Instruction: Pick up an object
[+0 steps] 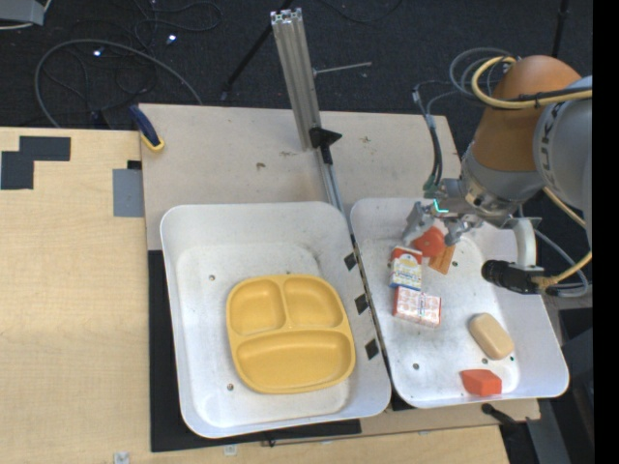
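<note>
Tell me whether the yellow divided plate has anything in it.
Empty. The yellow divided plate lies flat in the left bin, and all three of its compartments show bare yellow surface, with no item resting in them.

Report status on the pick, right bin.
Gripper low over right bin, at orange piece; grasp not confirmed. Two small cartons beside it. Tan block and red piece lie apart.
</note>
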Available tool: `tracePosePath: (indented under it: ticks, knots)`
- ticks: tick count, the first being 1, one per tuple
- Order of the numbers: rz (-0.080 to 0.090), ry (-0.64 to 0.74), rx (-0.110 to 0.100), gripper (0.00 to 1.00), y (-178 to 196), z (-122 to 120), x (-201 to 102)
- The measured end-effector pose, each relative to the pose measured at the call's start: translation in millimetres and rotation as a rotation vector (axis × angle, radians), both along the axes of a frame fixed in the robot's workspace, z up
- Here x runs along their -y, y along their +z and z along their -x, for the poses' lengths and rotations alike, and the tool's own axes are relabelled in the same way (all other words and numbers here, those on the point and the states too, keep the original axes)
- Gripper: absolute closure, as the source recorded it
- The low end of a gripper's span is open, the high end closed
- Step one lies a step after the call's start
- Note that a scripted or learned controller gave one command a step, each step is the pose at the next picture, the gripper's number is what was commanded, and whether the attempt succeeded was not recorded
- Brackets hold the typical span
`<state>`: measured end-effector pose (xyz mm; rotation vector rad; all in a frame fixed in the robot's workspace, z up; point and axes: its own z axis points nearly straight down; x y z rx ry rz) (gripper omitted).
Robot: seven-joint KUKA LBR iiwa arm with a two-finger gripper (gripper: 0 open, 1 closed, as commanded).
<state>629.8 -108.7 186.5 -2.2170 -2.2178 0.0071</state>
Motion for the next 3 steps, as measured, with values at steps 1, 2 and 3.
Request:
tracePosePath:
  ticks: [1, 2, 3]
  knots:
    - [0.0, 0.0, 0.004, 0.0, 1.8, -1.1, 0.0]
    - [0.001, -0.001, 0.0, 0.0, -44.0, 2.6, 5.8]
    - [0.0, -0.001, 0.003, 0.0, -96.7, 3.1, 5.2]
